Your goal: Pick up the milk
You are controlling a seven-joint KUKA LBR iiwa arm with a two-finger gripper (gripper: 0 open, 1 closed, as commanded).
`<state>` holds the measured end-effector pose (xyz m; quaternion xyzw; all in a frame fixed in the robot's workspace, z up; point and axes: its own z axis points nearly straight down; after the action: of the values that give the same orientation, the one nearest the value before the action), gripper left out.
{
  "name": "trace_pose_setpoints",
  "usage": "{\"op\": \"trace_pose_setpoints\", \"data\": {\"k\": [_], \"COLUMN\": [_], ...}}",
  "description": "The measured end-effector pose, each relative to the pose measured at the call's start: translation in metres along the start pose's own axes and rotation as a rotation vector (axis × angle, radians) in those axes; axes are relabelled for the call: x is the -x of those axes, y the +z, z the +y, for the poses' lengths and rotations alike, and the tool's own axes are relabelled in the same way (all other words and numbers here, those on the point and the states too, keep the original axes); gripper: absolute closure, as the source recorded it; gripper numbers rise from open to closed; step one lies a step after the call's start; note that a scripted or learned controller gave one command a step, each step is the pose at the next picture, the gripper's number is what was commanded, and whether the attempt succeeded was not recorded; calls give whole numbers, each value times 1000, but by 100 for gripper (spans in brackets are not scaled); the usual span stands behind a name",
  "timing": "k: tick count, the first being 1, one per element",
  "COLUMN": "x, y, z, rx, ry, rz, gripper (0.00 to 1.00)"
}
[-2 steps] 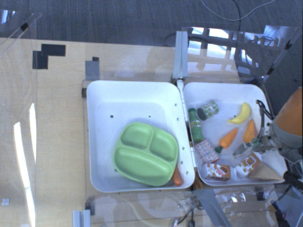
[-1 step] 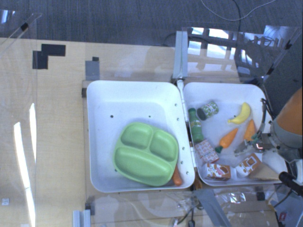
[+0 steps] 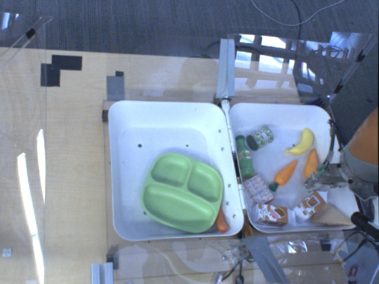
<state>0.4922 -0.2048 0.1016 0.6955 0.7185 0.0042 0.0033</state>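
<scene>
Two small cartons in right bin, near front wall: milk looks like brown-and-white one by front right corner, second carton just left of it. Light, stiff card, corners crushable (grip across flat sides, I'd say). Arm leans in from right, wrist low over bin edge, gripper just above milk. Fingers apart or together? Cannot tell from here.
</scene>
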Motion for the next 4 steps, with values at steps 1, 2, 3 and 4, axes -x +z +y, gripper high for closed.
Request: {"op": "trace_pose_setpoints", "data": {"k": [1,2,3,4], "x": [0,1,0,0], "y": [0,12,1,2], "z": [0,-1,2,2], "rx": [0,1,7,7], "ry": [0,-112,-114,-115], "rz": [0,-3,-4,-4], "gripper": [0,0,100,0]}}
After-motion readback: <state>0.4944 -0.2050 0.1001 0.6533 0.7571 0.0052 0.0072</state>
